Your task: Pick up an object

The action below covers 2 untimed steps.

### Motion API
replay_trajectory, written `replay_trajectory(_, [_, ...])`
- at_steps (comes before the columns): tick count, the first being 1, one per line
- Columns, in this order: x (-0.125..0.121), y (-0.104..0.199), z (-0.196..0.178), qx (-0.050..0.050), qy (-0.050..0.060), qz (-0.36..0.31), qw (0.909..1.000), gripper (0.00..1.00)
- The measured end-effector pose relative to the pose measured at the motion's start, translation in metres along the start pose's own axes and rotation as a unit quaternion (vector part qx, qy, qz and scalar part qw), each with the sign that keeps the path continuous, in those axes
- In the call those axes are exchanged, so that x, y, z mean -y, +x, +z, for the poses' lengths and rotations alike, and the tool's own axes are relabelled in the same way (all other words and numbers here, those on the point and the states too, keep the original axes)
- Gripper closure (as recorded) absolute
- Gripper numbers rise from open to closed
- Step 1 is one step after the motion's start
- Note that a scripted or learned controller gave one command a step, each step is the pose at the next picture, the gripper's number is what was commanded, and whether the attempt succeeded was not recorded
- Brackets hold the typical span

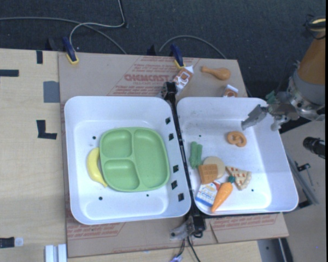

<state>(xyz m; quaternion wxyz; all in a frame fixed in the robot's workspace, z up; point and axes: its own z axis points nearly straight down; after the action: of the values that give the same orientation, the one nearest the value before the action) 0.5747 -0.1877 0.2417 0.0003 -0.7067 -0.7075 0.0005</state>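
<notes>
I am watching the gripper (264, 117) hovering over the right bin's (273, 162) far right corner, fingers spread apart, grasping nothing. The pretzel (236, 139) is lying just below it, apart from the carrot (222, 195).

Right white bin (273, 162) holds a small orange pretzel-shaped toy (236, 139) lying flat, apart from the rest. Near the front-left: green bean-like piece (195, 154), tan round disc (214, 164) w/ brown square cracker (208, 173), waffle wedge (238, 177), orange carrot (222, 196) on a small carton (206, 192). Left bin (76, 146): green divided plate (134, 159), yellow banana (94, 168) touching its left edge.
</notes>
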Motion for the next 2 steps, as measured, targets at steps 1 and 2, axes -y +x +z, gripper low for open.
replay_trajectory(1, [0.023, 0.068, 0.082, -0.001, 0.001, -0.001, 1.0, 0.0])
replay_trajectory(2, [0.087, 0.085, 0.151, -0.001, 0.001, 0.0, 1.0, 0.0])
